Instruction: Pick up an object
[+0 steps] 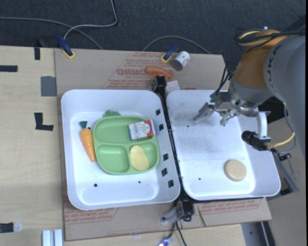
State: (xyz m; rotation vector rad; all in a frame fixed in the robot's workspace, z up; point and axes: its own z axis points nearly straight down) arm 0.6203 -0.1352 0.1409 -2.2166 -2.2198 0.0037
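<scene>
- the arm (277, 60) is cut off by the right edge.
- print on the small carton (140, 130) is too small to read.
- a green shape (111, 113) is mostly hidden behind the green tray (124, 143).

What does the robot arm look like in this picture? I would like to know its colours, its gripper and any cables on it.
The arm is grey and rounded, with a broad orange band above the wrist. Yellowish and black cables loop over the band. The gripper is metallic grey, with two thin fingers. A black fitting with a white bracket hangs below the wrist.
</scene>
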